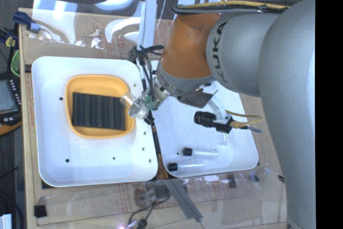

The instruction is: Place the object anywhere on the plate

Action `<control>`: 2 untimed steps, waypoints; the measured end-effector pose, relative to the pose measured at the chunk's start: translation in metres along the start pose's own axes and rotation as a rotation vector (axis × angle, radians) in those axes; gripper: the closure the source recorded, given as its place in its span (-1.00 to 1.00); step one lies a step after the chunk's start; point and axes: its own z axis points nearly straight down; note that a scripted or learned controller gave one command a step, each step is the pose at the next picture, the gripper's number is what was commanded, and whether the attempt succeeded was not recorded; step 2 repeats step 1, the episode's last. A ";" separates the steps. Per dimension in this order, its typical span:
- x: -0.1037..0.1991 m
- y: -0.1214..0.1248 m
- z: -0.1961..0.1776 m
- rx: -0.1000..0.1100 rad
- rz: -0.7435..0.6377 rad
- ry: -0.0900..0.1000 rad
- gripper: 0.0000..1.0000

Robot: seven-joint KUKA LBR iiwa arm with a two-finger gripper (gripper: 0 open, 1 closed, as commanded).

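Note:
A yellow plate [96, 85] with rounded corners sits in the left white bin [53, 158]. A black ribbed rectangular object [99, 111] lies flat on the plate and covers most of its middle. My gripper [136, 106] hangs over the plate's right rim, right at the black object's right end. The view does not show whether it touches the object. The grey arm with its orange band [187, 45] reaches in from the right, above the divide between the two bins.
The right white bin [244, 155] holds two clear tubes with black caps, one [199, 153] above the other [187, 168], near its front edge. Clear plastic sheeting lies behind the bins. Devices sit off the bench's left edge.

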 end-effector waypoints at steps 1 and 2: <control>0.000 0.000 0.000 0.000 0.001 0.000 -1.00; 0.000 0.000 0.000 0.000 0.001 0.000 -1.00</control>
